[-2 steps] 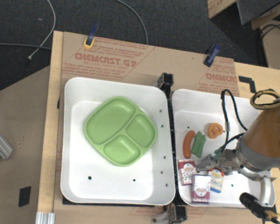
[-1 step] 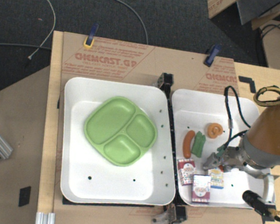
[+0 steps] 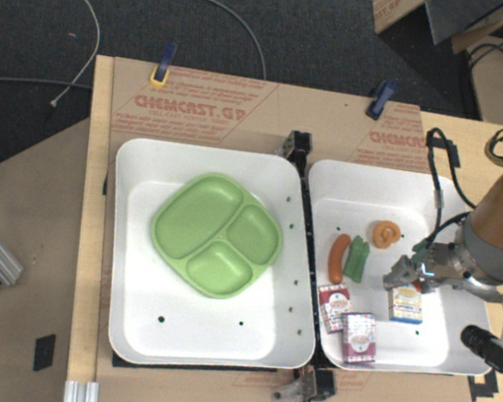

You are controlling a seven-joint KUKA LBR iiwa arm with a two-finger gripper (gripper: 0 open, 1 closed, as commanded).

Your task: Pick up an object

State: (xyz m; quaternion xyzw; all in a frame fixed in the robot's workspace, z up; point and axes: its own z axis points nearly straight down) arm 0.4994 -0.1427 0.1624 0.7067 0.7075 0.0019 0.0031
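Note:
The right bin (image 3: 371, 178) holds several small items. A red sausage (image 3: 338, 257) lies beside a green pickle-like piece (image 3: 356, 259), with an orange round piece (image 3: 386, 232) just behind them. Two pink-and-red packets (image 3: 334, 307) (image 3: 360, 337) lie near the bin's front left. A small white carton with blue and yellow print (image 3: 406, 307) lies right of the bin's middle. My gripper (image 3: 408, 275) hangs low over the right bin, just behind that carton and close to its top edge. Nothing visibly hangs from it.
The left bin (image 3: 133, 253) carries a green divided plate (image 3: 217, 234) at its middle. Black clamps (image 3: 297, 144) sit along the divider between the bins. A black cable (image 3: 441, 176) runs over the right bin's back edge to the arm.

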